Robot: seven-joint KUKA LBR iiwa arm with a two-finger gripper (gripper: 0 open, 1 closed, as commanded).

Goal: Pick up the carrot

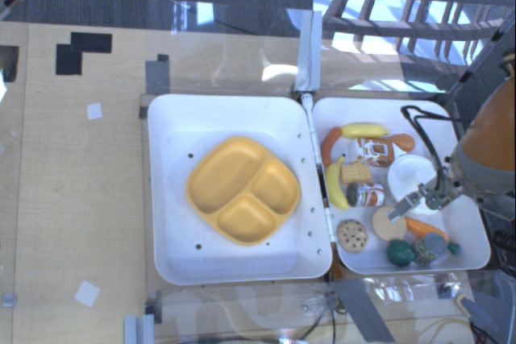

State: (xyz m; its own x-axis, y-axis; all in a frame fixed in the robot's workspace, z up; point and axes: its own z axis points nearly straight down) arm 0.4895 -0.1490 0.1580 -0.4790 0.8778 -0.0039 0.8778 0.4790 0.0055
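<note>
Carrot (425,228) lies in the right bin (476,254), in its near right part, an orange taper with its long axis running left to right and dropping slightly toward the near edge as it goes right. I log its neighbours: a tan round disc (388,225) touching or just beside its left end, a green broccoli-like piece (401,254) and a grey-blue lump (430,247) just beside it on the near side, a white bowl (411,173) on the far side. The gripper (411,204) hangs just far-left of the carrot, its metal fingers (403,209) pointing down and left, tips over the disc's far edge. I cannot tell from this slanted view whether the jaws are parted or closed; nothing orange shows between them, so I record no grasp. My judgement: the step in hand is the approach, and the move turns on one offset, since the carrot sits to the right and nearer from the tips, close but not under them. I would shift right and toward the near edge, then turn the wrist so the jaws close across the short width, not along the length. Risk noted: crowding by the disc and lump may block a finger. The left bin (169,197) carries a yellow divided plate (243,188), well apart from the work.
</note>
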